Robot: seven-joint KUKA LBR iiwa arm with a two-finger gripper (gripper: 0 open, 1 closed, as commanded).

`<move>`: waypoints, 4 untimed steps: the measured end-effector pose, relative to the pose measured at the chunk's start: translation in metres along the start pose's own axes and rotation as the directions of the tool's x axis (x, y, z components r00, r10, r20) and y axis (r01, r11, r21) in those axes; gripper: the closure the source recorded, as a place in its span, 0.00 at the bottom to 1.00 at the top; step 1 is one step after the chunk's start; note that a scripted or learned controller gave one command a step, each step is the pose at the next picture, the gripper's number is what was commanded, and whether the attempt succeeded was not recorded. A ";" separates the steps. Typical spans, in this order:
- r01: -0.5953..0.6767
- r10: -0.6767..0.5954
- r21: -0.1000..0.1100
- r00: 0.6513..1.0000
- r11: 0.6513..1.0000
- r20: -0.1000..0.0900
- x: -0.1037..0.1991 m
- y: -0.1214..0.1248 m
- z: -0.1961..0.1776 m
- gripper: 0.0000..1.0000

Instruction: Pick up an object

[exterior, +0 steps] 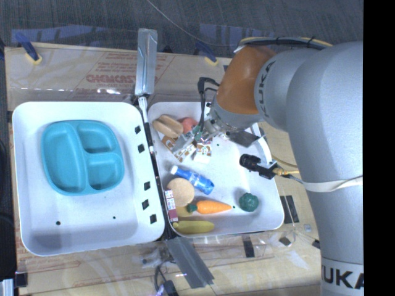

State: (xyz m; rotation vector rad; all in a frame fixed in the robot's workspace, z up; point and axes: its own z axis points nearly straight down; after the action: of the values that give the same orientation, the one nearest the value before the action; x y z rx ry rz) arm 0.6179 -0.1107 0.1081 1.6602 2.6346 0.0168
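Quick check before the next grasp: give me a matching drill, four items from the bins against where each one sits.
Items:
1. blue divided plastic tray
2. orange toy carrot
3. dark green round toy
4. yellow toy banana

Places:
A. right bin, along the near edge
B. left bin
C. right bin, near right corner
D. right bin, just behind the banana

Pairs: 1-B, 2-D, 3-C, 4-A
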 end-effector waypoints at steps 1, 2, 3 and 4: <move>-0.039 0.040 0.063 0.999 0.997 -0.027 -0.013 0.030 0.003 0.00; -0.085 0.086 0.061 0.996 0.995 -0.022 -0.018 0.029 0.003 0.00; 0.168 -0.167 0.037 0.986 0.985 -0.028 -0.012 0.033 -0.002 0.00; 0.083 -0.082 0.051 0.996 0.995 -0.030 -0.015 0.029 0.015 0.00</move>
State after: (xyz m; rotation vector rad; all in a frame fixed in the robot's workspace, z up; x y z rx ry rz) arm 0.6506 -0.1120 0.0939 1.5755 2.7445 -0.0312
